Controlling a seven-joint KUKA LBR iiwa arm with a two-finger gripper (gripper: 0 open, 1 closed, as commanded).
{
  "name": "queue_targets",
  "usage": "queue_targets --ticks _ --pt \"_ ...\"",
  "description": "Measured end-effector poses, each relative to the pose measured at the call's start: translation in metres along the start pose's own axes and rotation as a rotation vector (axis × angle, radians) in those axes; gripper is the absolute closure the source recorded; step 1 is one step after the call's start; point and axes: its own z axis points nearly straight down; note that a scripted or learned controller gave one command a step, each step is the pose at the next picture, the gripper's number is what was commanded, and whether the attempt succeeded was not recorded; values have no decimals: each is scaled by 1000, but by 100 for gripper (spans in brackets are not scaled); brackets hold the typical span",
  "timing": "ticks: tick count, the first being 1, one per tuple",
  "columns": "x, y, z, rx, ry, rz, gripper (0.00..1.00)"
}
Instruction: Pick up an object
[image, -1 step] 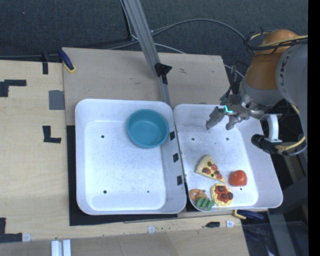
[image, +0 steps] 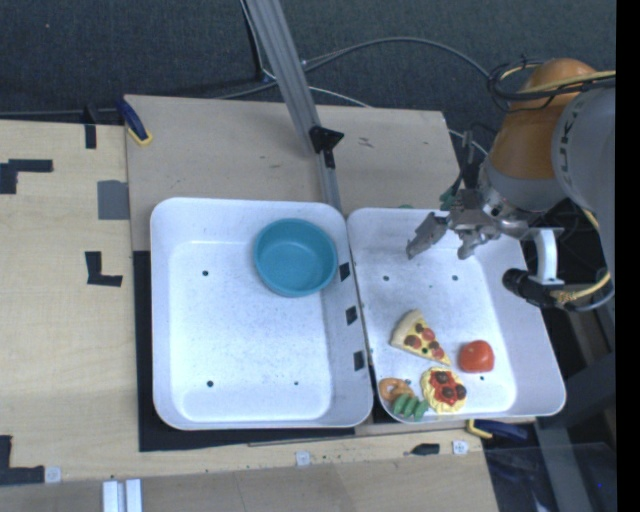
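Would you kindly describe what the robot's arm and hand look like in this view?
The arm is grey and rounded, with an orange band above the wrist. Thin dark cables loop around its top. The hand is a small grey metal unit ending in two slim dark fingers.

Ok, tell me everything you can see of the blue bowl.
The bowl is round, plain teal-blue with a smooth, plastic-looking surface and a slightly lighter rim. It stands upright, mouth up, with nothing visible inside. It sits on the floor of the left bin, in the far right corner, close to the wall that divides the two bins. Only the bin floor touches it; whether its rim meets the back wall is hard to tell. The gripper hangs over the other bin, well apart from it.
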Motion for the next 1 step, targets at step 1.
queue_targets --ticks 1 --pt "-1 -11 55 4 0 0 0"
